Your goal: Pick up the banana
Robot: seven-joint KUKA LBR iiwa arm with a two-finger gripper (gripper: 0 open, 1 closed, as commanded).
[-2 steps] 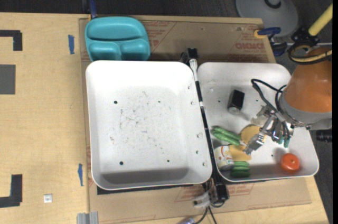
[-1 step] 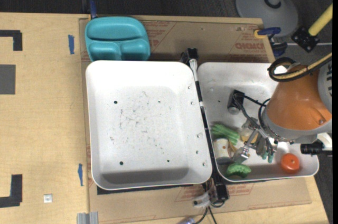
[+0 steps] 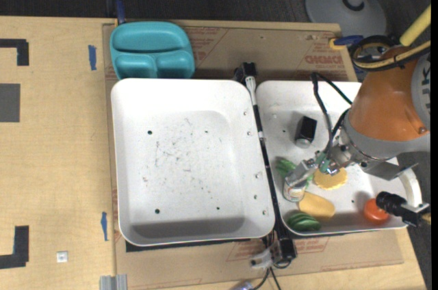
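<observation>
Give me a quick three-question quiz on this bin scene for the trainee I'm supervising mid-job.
1. True or false: the pincer is down in the right bin.
2. Multiple choice: what sits behind the left bin, toward the top of the view? A) a teal divided tray B) a red bowl C) a metal can
3. Fill in: the small black block lies in the ____ bin.

Key:
1. True. It is low among the yellow item, the yellow wedge and the green pieces.
2. A, the teal divided tray.
3. right
</observation>
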